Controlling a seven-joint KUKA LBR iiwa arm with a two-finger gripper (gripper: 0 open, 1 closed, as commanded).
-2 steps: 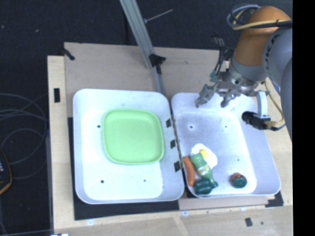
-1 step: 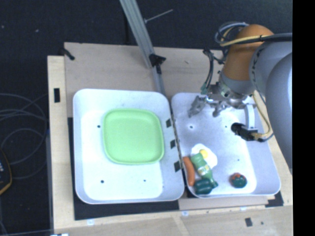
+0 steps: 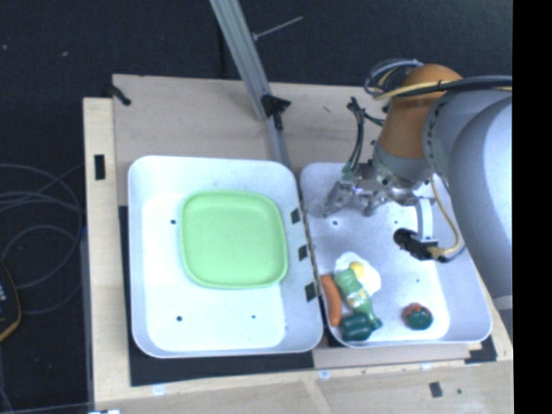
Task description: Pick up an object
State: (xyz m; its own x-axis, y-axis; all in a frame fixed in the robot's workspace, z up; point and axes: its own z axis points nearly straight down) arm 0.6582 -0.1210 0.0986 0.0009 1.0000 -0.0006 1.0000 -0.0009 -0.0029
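**White bins, green plate, small objects: stock on the table**

Item 1. Left bin [image 3: 155,317]: shallow, white, rounded corners. Contains one pale green square plate [image 3: 233,238], lying flat near the bin's middle.

Item 2. Right bin [image 3: 457,304]: same make, set just beside the left bin, the two rims nearly touching. Its objects are gathered at the near end:
- orange carrot-shaped piece [image 3: 331,298], lying along the bin's left wall;
- white and yellow item [image 3: 360,270], just beyond the green pieces and touching them;
- light green object [image 3: 352,288], beside the carrot piece;
- dark green object [image 3: 359,324], at the near edge, touching the light green one;
- small round object, dark green with a red patch [image 3: 417,316], standing apart from the cluster toward the bin's right side.

Item 3. Arm [image 3: 483,171]: grey, with orange band [image 3: 414,115], reaching in over the far end of the right bin.

Item 4. Claw [image 3: 355,198]: positioned low over the far part of the right bin, well apart from the cluster of objects. Nothing can be seen between its fingers; how far they are spread cannot be told from where I stand.

Item 5. Table [image 3: 190,119]: light wood-coloured top carrying both bins. A grey metal strut [image 3: 246,54] slants up from its far side.
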